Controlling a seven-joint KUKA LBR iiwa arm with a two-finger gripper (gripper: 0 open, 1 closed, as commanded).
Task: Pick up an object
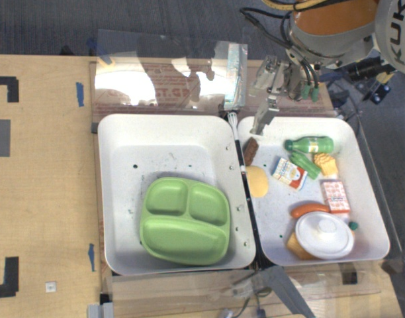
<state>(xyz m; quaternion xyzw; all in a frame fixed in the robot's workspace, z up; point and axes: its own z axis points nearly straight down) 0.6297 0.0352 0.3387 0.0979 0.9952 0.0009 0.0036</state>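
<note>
Nothing picked yet, going by this view. Gripper (263, 114) hangs over the back-left corner of the right bin (371, 197), above the contents; can't tell how the jaws are set, and nothing visibly held. Closest candidates: dark brown piece (250, 151) just below it against the divider wall, then yellow round item (257, 181). Green bottle (310, 145), small cartons (290, 172) and white lidded pot (323, 234) crowd the rest. Left bin (116, 144) holds a green divided tray (186, 220). Wall beside the brown piece could foul a grasp.
</note>
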